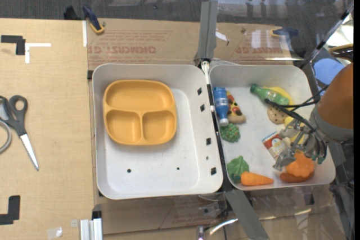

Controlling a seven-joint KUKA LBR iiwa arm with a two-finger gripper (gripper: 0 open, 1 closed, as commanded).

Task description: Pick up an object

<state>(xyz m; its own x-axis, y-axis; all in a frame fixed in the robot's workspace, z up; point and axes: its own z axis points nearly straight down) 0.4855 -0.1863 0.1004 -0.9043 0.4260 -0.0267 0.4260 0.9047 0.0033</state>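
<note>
Orange and lumpy, the soft toy (299, 168) in the right bin's (264, 72) near right corner looks light and squashy, best pinched across its middle, with the end effector (293, 150) low over it, grip state unclear.

One camera hangs fixed above the desk (45, 121) and looks down at a slant, far enough back to take in both white bins, the left bin (149, 180) and the right bin (256, 78), side by side. Dark floor lies along the top of its view, and the arm (340, 104) comes in from the right.
</note>
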